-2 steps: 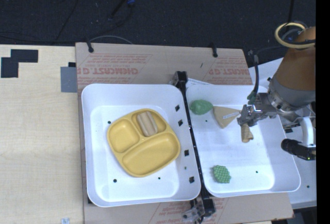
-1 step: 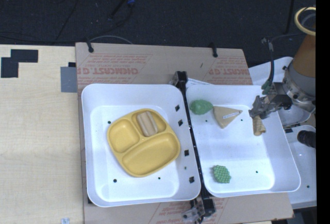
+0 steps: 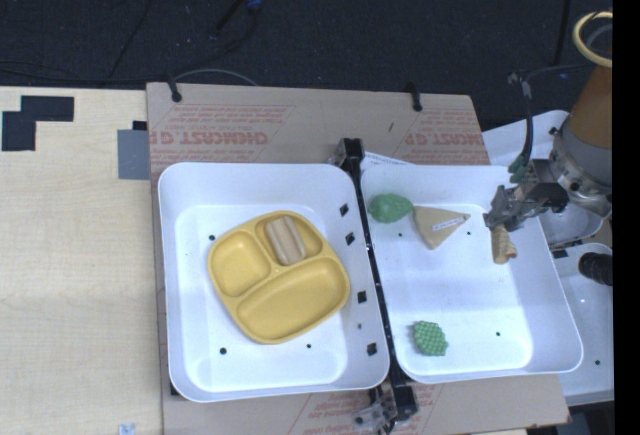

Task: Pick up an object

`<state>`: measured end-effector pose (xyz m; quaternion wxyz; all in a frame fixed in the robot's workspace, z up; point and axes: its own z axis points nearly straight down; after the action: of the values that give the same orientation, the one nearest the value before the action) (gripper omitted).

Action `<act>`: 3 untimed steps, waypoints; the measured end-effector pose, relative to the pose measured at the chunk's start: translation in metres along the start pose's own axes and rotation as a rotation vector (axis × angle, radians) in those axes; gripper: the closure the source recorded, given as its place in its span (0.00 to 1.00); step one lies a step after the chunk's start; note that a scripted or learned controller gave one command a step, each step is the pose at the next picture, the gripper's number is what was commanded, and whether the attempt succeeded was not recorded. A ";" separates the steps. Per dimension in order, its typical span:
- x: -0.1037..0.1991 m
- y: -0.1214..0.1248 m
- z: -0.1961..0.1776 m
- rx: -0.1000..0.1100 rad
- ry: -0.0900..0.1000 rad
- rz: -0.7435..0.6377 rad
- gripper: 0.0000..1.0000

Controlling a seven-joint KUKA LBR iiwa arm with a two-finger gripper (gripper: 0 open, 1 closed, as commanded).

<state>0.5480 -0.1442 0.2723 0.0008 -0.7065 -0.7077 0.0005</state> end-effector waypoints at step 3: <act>0.157 0.034 0.029 0.001 0.000 -0.001 1.00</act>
<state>0.5820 0.0126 0.2435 0.0011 -0.7062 -0.7080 0.0011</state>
